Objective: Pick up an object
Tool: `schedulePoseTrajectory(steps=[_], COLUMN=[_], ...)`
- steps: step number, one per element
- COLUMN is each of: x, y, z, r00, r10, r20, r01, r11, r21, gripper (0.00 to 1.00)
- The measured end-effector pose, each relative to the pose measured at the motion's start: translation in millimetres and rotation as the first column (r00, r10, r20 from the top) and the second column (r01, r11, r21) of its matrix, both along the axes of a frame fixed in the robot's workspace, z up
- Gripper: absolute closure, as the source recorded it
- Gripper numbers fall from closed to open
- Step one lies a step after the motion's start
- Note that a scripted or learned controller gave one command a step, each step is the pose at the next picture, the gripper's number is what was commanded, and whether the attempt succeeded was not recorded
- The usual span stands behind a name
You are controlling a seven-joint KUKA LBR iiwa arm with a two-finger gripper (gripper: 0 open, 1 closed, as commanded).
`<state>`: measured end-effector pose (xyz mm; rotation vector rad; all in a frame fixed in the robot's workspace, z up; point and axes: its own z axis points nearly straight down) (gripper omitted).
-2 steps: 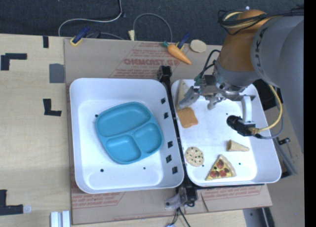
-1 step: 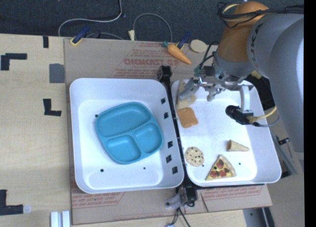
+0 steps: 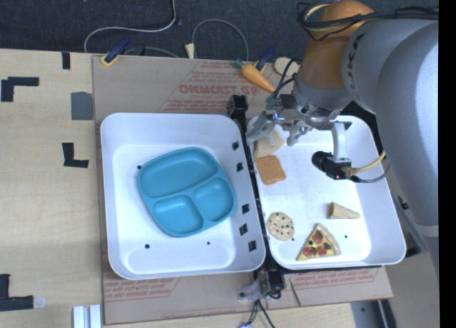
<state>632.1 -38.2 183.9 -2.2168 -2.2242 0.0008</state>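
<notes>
A light wooden desk (image 3: 43, 198) is carrying a sheet of brown cardboard (image 3: 171, 84), and two shallow white bins are sitting on it side by side, with dark carpet and loose cables lying beyond the far edge. The left bin (image 3: 114, 148) is holding a blue divided plate (image 3: 187, 190), which is lying flat near its middle. The right bin (image 3: 370, 234) is holding several toy foods: a tan slice of toast (image 3: 271, 170) is lying near the divider between the bins, a round cookie (image 3: 281, 225) is sitting near the front, a pizza slice (image 3: 319, 242) is lying just beside the cookie, and a small wedge of bread (image 3: 343, 211) is resting a little behind the pizza. An orange carrot (image 3: 256, 77) is lying on the cardboard behind the bins. The grey arm (image 3: 399, 84) is reaching in from the right, and its claw (image 3: 274, 125) is hanging over the far left corner of the right bin, just above a pale piece (image 3: 267, 143) lying behind the toast. How wide the claw is standing cannot be told from this angle, nor whether it is touching the pale piece.
</notes>
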Motion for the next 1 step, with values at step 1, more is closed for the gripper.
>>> schedulePoseTrajectory(steps=[1], x=[20.2], y=[-14.2], z=[0.0], r00=[1.0], r10=[-0.002], r20=[0.001], r01=[0.002], r11=[1.0], r21=[-0.001], gripper=[0.0])
